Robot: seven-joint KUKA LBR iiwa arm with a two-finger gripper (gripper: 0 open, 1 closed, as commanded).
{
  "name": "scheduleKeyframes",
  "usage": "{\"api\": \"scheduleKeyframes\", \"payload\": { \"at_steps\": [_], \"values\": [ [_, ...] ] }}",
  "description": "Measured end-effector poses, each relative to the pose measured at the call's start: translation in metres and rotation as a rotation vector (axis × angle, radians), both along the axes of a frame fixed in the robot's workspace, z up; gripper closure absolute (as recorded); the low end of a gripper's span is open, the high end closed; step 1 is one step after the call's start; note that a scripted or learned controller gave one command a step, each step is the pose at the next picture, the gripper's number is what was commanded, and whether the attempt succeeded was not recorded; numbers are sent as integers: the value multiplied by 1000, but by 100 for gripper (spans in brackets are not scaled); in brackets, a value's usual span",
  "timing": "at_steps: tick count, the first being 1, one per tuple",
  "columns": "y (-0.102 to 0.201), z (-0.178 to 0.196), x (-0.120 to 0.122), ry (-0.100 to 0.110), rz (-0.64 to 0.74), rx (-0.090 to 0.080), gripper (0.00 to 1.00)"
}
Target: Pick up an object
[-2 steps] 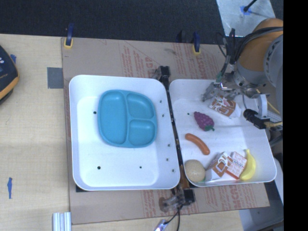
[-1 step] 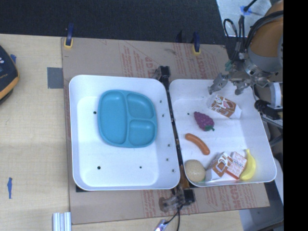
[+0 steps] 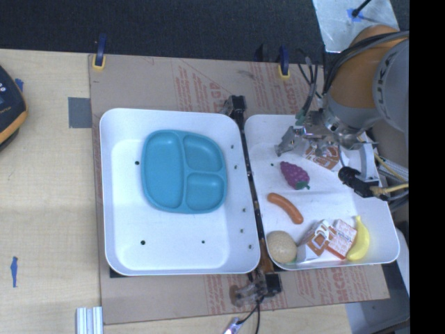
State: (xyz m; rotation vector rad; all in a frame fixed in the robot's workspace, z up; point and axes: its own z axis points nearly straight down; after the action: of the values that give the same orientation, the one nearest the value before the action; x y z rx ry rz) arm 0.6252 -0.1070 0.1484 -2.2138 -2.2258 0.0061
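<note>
The right bin (image 3: 268, 127) holds several items. A purple bunch of grapes (image 3: 295, 175) lies near its middle, and an orange-red sausage (image 3: 286, 208) lies just below that. Along the front edge sit a beige round potato (image 3: 281, 246), a red and white carton (image 3: 332, 238) and a yellow banana (image 3: 359, 239). My gripper (image 3: 300, 139) hangs over the bin's far part, above and slightly right of the grapes. A red and white packet (image 3: 324, 159) lies partly under the wrist. I see nothing held.
The left bin (image 3: 118, 186) holds a blue divided plate (image 3: 183, 170). The grey arm with its orange band (image 3: 365, 54) and cables fills the right bin's far right corner. A black and yellow device (image 3: 8, 106) sits at the bench's left edge.
</note>
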Motion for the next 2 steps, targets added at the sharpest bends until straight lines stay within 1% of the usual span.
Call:
{"api": "scheduleKeyframes", "payload": {
  "at_steps": [1,2],
  "values": [
    [-8,-57,-9,0,0,0,0],
    [-3,-57,-34,0,-1,0,0]
  ]
}}
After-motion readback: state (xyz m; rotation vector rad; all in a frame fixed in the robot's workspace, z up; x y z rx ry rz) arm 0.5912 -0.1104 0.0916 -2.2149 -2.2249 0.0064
